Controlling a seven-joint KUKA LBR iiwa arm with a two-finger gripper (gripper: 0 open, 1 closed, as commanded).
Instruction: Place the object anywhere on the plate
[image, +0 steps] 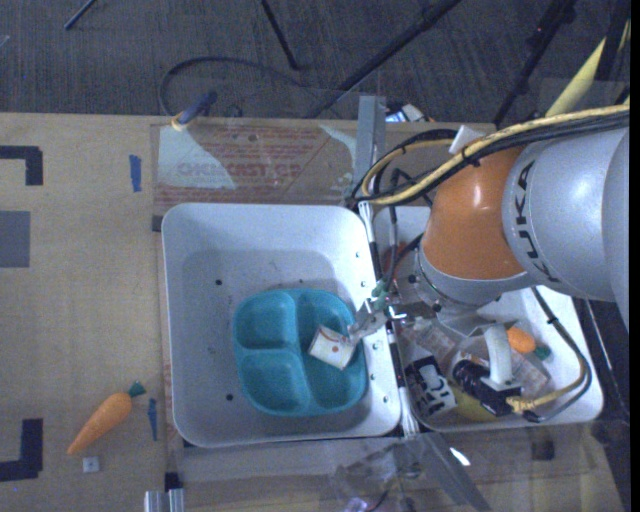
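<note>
One white block (331, 347) (red-marked) sits over the teal plate (285, 385), seemingly pinched in the jaws (356, 326).

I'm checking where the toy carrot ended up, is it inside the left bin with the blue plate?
No, the toy carrot lies on the bench outside the left bin, off its lower left corner, away from the blue plate.

Two bins stand side by side on the table (80, 330). The plate (285, 365) lies in the left bin (200, 250), toward its right wall. A small object (330, 347) lies on the plate's right part, under the tool (362, 318). A toy carrot (100, 420) lies on the table, left of the left bin. Several items lie in the right bin (585, 385).
</note>
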